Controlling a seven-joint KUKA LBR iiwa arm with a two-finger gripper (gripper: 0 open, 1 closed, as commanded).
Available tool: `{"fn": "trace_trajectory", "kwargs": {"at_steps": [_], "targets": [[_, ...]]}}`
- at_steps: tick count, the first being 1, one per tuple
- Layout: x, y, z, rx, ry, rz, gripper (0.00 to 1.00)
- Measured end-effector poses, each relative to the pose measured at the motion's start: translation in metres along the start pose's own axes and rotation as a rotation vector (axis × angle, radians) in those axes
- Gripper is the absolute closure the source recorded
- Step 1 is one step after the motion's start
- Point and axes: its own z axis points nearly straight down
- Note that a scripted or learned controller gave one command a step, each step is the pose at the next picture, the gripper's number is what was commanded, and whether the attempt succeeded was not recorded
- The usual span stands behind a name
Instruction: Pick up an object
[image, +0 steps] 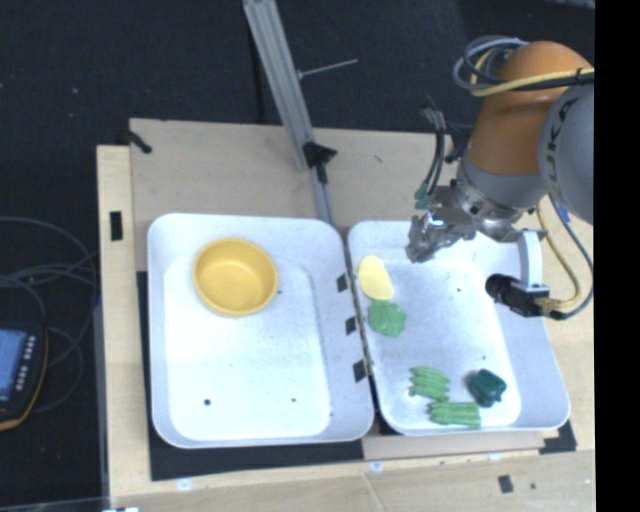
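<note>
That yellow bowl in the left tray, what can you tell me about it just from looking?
The yellow bowl is round and shallow, with a smooth, slightly shiny surface that looks like plastic. It sits upright, opening facing up, and nothing is visible inside it. It rests on the floor of the left tray, in the far part, nearer the tray's left side. Nothing else touches it; the claw is over the other tray, well away from it.

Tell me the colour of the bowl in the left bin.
Yellow; the bowl shows clearly in the camera view.
</note>
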Motion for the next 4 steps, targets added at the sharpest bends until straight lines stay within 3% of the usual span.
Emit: {"fn": "trace_trajectory", "kwargs": {"at_steps": [2,3,4], "targets": [[0.104,0.022,0.027,0.001,-0.001,0.0,1.0],[0.155,0.019,0.013,0.0,0.0,0.0,1.0],[0.153,0.019,0.013,0.001,-0.001,0.004,0.0]]}}
